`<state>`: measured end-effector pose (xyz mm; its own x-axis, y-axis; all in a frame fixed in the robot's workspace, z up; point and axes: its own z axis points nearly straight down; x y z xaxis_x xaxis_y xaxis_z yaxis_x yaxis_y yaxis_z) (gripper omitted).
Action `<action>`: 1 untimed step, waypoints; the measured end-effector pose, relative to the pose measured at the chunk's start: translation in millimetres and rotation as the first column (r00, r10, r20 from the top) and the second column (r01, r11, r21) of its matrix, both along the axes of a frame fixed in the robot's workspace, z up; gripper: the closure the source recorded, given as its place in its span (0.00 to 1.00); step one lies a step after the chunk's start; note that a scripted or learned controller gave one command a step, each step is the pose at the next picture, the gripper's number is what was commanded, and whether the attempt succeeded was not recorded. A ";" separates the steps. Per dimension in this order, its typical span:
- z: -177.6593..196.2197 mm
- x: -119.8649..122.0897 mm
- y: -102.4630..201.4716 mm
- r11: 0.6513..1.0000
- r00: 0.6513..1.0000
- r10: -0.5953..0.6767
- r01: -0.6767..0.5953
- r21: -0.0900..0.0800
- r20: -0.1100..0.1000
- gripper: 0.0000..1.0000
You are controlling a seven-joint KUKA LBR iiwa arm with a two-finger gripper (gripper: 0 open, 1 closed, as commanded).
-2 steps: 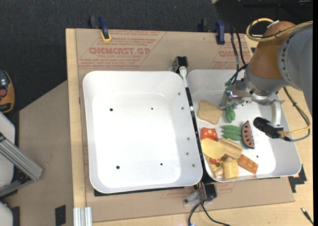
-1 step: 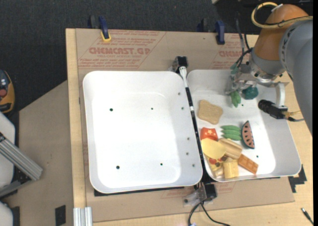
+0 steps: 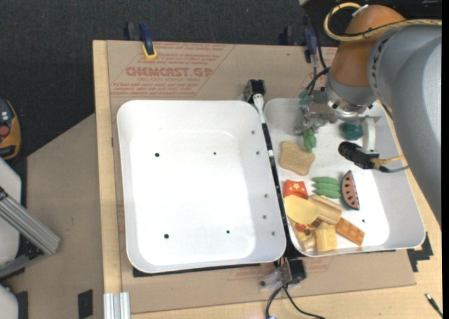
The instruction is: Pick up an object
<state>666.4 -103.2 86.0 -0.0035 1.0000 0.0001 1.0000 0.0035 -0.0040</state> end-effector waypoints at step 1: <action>105.1 -20.7 81.4 1.000 1.000 0.003 -0.003 0.001 0.011 1.00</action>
